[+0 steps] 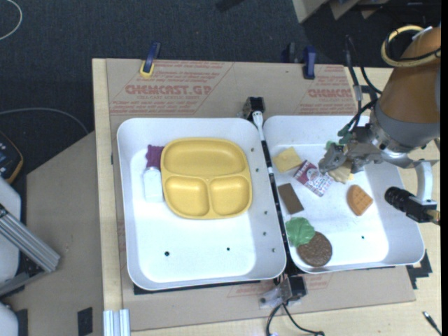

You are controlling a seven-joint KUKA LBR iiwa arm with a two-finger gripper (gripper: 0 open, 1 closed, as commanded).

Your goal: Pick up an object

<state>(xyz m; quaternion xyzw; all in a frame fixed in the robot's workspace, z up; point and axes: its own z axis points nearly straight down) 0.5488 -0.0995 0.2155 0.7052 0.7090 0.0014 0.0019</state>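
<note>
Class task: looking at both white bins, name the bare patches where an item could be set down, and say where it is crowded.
Left bin: bare floor along the near side, below the yellow tray. Right bin: bare patch near the right corner, beyond the orange piece. Crowded: the right bin's left half, around the wrapper, brown bar and green item.

The gripper (pixel 334 161) hangs low in the right bin (pixel 402 250), just beside a red-and-white packet (pixel 313 179); a yellow tray (pixel 206 177) occupies the left bin (pixel 203 264).

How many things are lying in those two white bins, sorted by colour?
Yellow: 2, tray and pale block
Brown: 2, bar and round disc
Orange: 1
Green: 1
Red-and-white packet: 1
Purple: 1
White: 1
Total: 9
</note>
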